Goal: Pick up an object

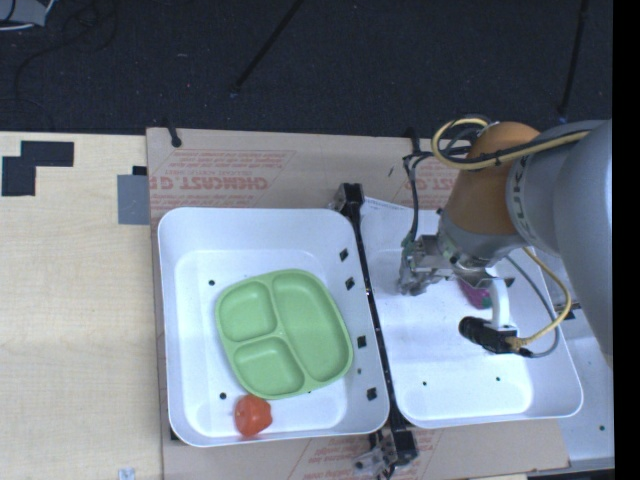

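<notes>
Camera view, from above at a slant: the tool (418, 276) is lowered into the right bin (440, 393), near that bin's upper left part, close to the divider between the two bins. Whether it is open or closed cannot be told from this angle; the wrist and cabling mask it. No item is seen between its tips. The arm (560, 208) enters from the right, with its orange band (490, 183) directly above the wrist. A yellow cable (462, 133) loops over the band.

Just right of the tool, a small magenta object (478, 293) lies on the floor of the right bin, partly covered by the wrist. A black fitting (488, 334) on the arm's cabling hangs over the bin's middle.

The left bin (190, 248) holds a green divided plate (284, 332), lying flat with three compartments. A small red object (252, 415) rests just beside the plate's lower edge, near the bin's front wall.

Both bins sit on the table (70, 318).
</notes>
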You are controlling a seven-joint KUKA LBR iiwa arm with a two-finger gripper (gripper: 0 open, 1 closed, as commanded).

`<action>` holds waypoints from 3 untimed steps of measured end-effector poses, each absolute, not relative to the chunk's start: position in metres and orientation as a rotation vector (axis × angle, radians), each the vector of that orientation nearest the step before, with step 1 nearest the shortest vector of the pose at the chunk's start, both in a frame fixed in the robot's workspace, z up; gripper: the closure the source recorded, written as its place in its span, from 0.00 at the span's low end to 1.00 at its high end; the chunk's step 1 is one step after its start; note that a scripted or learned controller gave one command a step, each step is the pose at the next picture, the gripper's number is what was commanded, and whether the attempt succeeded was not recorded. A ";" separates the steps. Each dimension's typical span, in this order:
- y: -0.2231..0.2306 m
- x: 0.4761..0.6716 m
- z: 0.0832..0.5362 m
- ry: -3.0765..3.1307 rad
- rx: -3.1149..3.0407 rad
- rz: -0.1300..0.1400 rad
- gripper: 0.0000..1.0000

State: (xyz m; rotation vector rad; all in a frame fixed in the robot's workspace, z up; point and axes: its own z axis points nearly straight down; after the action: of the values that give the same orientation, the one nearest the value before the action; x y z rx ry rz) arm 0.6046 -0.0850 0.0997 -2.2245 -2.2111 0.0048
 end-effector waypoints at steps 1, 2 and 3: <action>-0.091 0.607 0.162 -2.214 -2.233 -0.003 1.00; -0.088 0.613 0.219 -2.223 -2.223 -0.003 1.00; -0.090 0.613 0.238 -2.221 -2.221 0.000 1.00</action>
State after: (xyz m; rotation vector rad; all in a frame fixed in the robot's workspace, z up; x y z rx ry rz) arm 0.6133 -0.0902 0.2383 -2.2211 -2.2215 0.0000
